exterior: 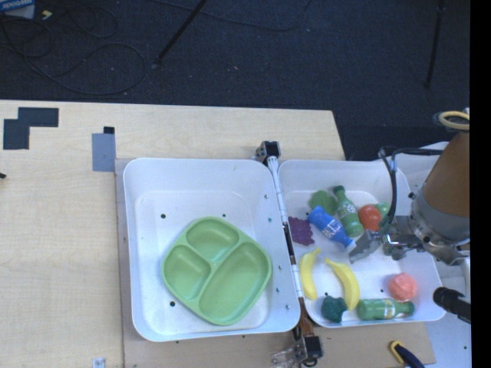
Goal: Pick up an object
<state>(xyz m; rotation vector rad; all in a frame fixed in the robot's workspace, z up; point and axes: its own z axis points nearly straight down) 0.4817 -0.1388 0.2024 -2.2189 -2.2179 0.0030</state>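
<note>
The claw (366, 247) hung low inside the right bin (383, 167), at the end of the arm (449, 194) that reached in from the right. Its grey tip pointed left and down. Whether it was wide or narrow could not be told, nor whether it held anything.

A blue bottle (331, 227) lay just left of the claw, its near end touching or almost touching the tip. A green bottle (347, 211) lay above and left of the claw, beside the blue one, and a red ball (370, 217) sat just above the claw. A purple scrap (301, 231) lay farther left, by the bin's wall.

Below the claw and a little left lay a banana (345, 282), with a second banana (308, 274) farther left. A pink ball (401, 287) sat below and right of the claw. A second green bottle (383, 309) lay well below it, with a dark green lump (333, 309) at that bottle's left.

Well to the left of the claw, the left bin (146, 205) bore a green plate (216, 271).
</note>
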